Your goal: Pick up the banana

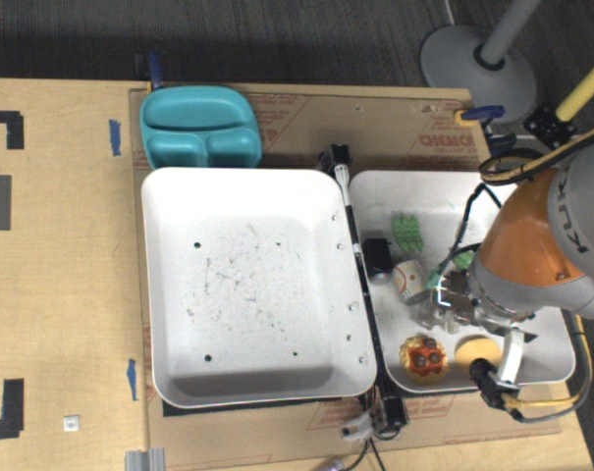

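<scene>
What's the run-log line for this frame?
arm: over right bin | gripper: above banana | grasp: none seen | beside banana: red-yellow toy

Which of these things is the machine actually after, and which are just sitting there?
Part of the job:
- curved yellow banana, near front of right white bin
- grey arm's gripper, above the banana

Just lying about:
- green ridged block
- round orange-red toy
- small black block
- teal plastic divided tray
- left white bin

Cardboard-topped bench [61,263] bears two white bins [247,283], perhaps a teal tray [200,126].
</scene>
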`<action>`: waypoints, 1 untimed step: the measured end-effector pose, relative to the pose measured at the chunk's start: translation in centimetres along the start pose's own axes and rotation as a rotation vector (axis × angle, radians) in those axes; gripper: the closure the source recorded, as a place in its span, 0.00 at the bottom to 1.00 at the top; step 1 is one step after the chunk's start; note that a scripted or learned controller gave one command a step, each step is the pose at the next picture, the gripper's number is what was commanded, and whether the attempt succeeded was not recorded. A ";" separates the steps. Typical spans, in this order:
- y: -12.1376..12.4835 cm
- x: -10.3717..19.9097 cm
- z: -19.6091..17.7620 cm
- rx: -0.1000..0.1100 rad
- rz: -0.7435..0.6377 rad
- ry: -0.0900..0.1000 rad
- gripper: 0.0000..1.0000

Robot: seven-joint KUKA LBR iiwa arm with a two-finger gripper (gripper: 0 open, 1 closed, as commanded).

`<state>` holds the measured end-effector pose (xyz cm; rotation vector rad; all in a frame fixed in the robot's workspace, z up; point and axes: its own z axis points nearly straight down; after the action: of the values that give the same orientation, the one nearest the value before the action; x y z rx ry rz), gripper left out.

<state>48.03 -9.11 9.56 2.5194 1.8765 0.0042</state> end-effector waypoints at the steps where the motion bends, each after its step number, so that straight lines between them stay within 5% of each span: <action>1: 0.0 0.0 -1.0 -0.001 0.000 0.000 1.00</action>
<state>48.07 -9.10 10.51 2.5188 1.8752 0.0048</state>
